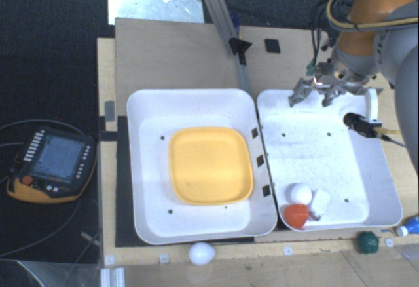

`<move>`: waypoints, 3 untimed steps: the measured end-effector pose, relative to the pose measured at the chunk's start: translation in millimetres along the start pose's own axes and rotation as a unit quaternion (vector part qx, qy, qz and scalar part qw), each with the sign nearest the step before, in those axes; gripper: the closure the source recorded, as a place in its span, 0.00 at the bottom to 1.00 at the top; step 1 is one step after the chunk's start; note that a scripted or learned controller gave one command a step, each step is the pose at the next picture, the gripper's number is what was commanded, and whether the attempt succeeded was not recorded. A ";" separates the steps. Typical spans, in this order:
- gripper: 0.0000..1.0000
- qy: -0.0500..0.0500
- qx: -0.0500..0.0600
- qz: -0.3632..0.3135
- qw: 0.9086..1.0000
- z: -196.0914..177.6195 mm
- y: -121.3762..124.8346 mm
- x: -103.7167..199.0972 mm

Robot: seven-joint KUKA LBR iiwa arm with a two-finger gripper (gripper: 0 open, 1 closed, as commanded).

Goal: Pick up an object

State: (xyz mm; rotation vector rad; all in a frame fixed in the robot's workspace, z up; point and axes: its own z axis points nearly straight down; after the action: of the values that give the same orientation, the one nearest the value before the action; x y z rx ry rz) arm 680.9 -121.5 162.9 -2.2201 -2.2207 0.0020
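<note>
Nothing has been lifted yet, judging by the scene. The pincer (316,94) is seen spread above the far edge of the right bin (376,177), with nothing between its fingers. The candidate objects are gathered at that bin's near left corner, well apart from the pincer: a white ball (301,193), a red ball (296,215) just in front of it, and a small white block (321,202) beside them. In the left bin (147,148) a yellow plate (211,165) is laid. The approach, descent, grasp and lift are all judged to remain.

Hand (314,92) open, empty, over right shallow white bin (366,168) at 12 o'clock edge; white ball (300,193), orange ball (296,215) at 7 o'clock corner.
</note>
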 end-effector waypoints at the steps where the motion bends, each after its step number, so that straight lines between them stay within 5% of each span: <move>1: 0.00 0.000 0.000 0.000 1.000 42.9 4.5 1.7; 2: 1.00 -0.001 -0.002 -0.001 1.000 29.7 5.9 1.5; 3: 1.00 0.000 -0.003 0.000 1.000 -13.4 5.9 -1.0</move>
State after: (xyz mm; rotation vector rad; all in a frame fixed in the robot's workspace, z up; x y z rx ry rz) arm 686.9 -122.6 176.2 -2.2235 -2.2243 -0.0044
